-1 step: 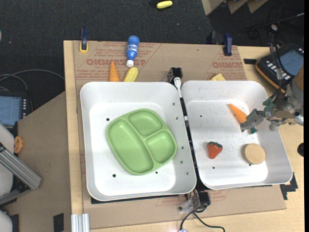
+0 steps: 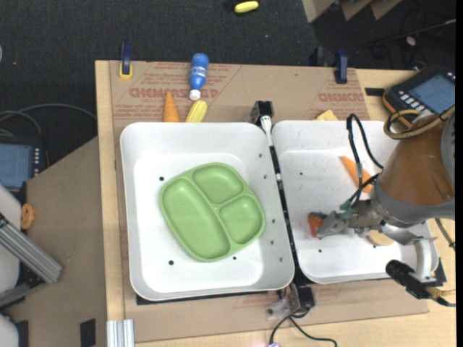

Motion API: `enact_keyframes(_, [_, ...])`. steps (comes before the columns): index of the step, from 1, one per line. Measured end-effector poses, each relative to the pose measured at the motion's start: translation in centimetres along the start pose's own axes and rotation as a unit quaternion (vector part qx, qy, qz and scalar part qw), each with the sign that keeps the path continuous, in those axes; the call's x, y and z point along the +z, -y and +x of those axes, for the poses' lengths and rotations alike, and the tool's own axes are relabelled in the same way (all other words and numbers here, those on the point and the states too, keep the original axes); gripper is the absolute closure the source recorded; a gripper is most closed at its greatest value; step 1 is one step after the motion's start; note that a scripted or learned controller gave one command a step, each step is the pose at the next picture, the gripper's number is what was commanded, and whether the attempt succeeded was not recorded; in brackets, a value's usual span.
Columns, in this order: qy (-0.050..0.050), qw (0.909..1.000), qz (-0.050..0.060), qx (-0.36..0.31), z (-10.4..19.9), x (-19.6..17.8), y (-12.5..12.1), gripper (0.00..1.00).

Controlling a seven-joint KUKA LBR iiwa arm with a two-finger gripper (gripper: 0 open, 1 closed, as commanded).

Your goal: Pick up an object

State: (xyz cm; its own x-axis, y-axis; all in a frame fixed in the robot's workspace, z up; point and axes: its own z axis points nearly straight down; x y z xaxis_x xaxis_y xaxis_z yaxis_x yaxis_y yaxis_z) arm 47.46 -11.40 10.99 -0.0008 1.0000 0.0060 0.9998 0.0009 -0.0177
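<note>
My gripper [image 2: 323,225] lies low over the floor of the right bin [image 2: 318,266], pointing toward the left, and a small red object [image 2: 315,223] sits right at its tip. Whether my fingers are parted or closed on it I cannot tell; the metal there is dark and blurs into the red piece. Behind them my wrist and the orange band [image 2: 412,165] of my arm rise toward the right side of the view, with a black cable [image 2: 354,139] looping over the bin's far part. An orange carrot-like piece [image 2: 351,167] lies on the bin floor beyond my fingers, partly under the cable.

The left bin [image 2: 145,266] touches the right one along a shared edge and holds a green divided plate [image 2: 211,210] with three compartments, lying flat near its middle.

Outside the bins, on the bench [image 2: 239,85] at the far side, lie a small blue and white bottle [image 2: 197,74], an orange cone-shaped piece [image 2: 170,108] and a yellow piece [image 2: 197,111] close together. A yellow object [image 2: 247,6] rests on the dark floor beyond the bench
</note>
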Motion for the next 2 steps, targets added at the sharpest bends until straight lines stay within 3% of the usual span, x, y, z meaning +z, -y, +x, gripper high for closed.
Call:
enact_keyframes(1, [0.003,0.9999,-0.01,-0.001,1.6,2.7,-4.2,0.0])
enact_keyframes(2, [0.004,0.9999,-0.011,0.001,1.4,1.4,-4.1,1.0])
